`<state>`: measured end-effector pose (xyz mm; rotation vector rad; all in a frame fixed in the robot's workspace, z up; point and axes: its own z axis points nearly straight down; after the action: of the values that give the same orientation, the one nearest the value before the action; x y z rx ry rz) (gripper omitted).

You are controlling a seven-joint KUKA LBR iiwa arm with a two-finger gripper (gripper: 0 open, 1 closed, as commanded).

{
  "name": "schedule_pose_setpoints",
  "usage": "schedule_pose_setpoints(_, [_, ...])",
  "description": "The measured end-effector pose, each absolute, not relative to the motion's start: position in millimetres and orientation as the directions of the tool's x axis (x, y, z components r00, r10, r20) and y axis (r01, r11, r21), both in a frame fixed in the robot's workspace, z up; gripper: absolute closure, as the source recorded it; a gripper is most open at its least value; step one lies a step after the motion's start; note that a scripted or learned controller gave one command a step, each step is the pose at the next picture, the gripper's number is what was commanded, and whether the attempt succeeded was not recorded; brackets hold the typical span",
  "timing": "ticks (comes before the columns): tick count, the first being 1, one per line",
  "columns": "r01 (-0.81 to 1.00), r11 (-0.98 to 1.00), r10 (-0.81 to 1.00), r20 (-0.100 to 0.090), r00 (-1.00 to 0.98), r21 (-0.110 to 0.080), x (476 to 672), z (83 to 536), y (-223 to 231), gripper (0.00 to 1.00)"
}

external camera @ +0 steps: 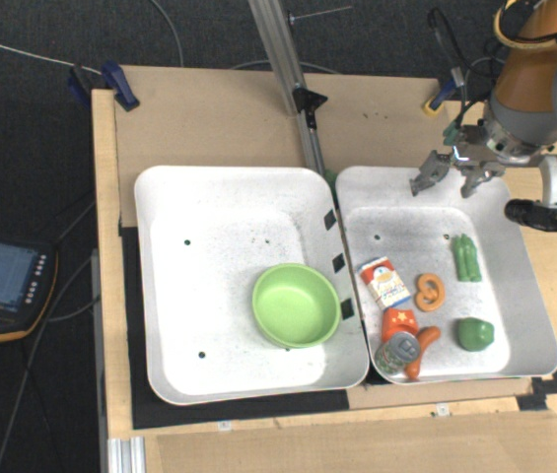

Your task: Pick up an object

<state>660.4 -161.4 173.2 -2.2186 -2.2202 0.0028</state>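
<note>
So the gripper (452, 177) is hovering over the far rim of the right bin (524, 264), fingers spread open, nothing between them. Closest grab looks like the green pepper (466, 257), lying on the bin floor just toward the camera from the claw, slightly to its right. Its long axis runs roughly far-to-near, so the fingers would want to close across it. The pretzel (430, 291) and small carton (383, 284) sit further in.
</note>
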Motion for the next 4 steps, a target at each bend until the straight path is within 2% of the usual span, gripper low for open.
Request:
schedule_pose_setpoints(1, [1.0,0.0,1.0,0.001,0.0,-0.005,660.8,113,-154,0.0])
schedule_pose_setpoints(2, [1.0,0.001,1.0,-0.001,-0.001,0.002,662.7,128,-154,1.0])
schedule_pose_setpoints(4, [1.0,0.0,1.0,-0.001,0.0,0.005,656.3,228,-166,1.0])
